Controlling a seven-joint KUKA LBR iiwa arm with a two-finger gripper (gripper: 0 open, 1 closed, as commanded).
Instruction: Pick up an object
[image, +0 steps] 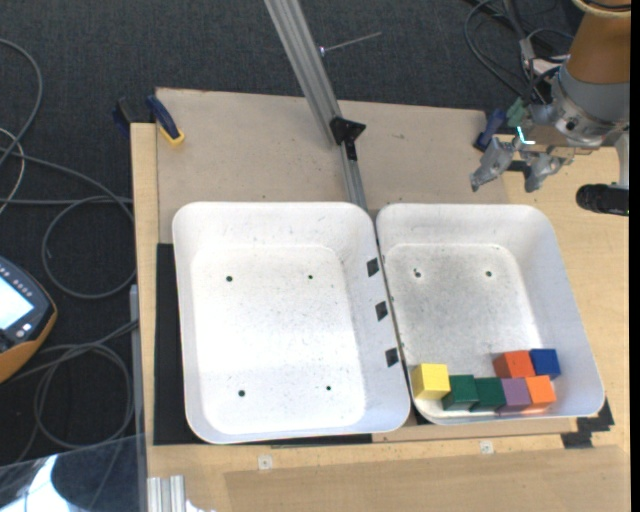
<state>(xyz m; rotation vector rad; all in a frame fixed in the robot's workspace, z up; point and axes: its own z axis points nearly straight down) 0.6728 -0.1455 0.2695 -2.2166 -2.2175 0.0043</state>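
Several small coloured blocks lie packed along the near wall of the right bin (560, 262): a yellow block (432, 379), two green blocks (475, 391), a purple block (516, 393), an orange block (540, 389), a red-orange block (517, 364) and a blue block (545, 361). My gripper (512, 174) hangs high beyond the right bin's far edge, well away from the blocks. Its two grey fingers (488, 166) are spread apart with nothing between them.
The left bin (190, 300) sits beside the right one, with black clips at the seam. A slanted metal pole (315, 80) rises behind the bins. A blue-and-yellow tool (165, 120) lies at the bench's far left corner. Cables trail on the floor.
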